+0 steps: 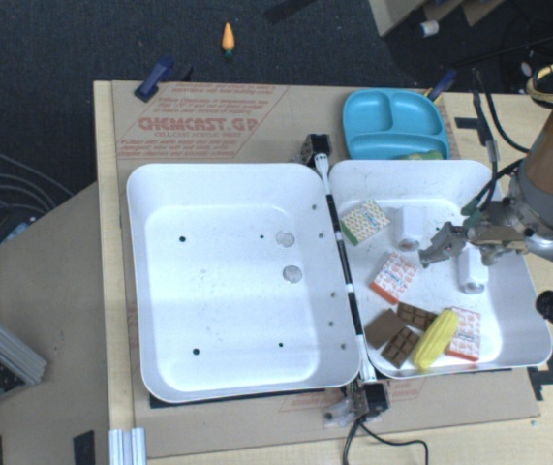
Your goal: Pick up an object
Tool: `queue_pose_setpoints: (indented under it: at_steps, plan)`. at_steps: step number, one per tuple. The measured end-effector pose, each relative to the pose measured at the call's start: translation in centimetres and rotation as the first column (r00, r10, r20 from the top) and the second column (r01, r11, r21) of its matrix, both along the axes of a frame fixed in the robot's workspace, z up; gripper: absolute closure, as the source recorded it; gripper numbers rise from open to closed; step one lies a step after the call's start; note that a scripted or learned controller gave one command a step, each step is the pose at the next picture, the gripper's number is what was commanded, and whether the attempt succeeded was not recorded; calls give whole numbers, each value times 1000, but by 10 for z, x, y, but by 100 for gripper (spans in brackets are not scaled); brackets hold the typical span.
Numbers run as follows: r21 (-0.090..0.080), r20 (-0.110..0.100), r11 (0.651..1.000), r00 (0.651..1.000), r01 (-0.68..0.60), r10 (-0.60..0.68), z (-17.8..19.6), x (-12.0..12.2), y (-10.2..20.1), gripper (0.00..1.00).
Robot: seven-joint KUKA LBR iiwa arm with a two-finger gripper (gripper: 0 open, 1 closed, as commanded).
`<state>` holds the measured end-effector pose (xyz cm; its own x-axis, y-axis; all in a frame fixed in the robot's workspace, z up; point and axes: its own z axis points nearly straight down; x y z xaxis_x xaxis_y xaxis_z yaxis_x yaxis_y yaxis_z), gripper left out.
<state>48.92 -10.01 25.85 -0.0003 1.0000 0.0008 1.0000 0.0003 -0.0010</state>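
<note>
The grey arm reaches in over the right bin [508, 352], a shallow white plastic tray with rounded corners and a glossy floor. Its gripper [447, 242] hangs low above the middle of that bin, with metal fingers [438, 250] pointing toward the divider; whether they are spread or closed cannot be told from this slant, and nothing is seen between them.

The things to pick all lie in the right bin. Just beside the divider, toward the bin's far end, sits a small boxy pack [364, 222] with a green and white checked face, tilted. Below the gripper lies a flat white and orange packet [394, 276], also askew. Near the bin's front rim a brown chocolate bar [399, 331] with moulded squares lies flat, touching a yellow corn cob [435, 338] with a knobbly surface. A red and white patterned packet [464, 334] lies against the corn's other side. A pale cylindrical object [472, 277] sits beside the gripper, too washed out to name.

The left bin [150, 201] matches the right in shape. Beyond the right bin rests a blue divided plastic plate [392, 122] on the brown cardboard sheet [199, 124].
</note>
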Motion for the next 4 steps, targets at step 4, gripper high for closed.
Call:
queue_pose_setpoints:
  at_steps: [4]
  plan:
    - [0,-2,1000,1000,0,0,-74,61,56,0]
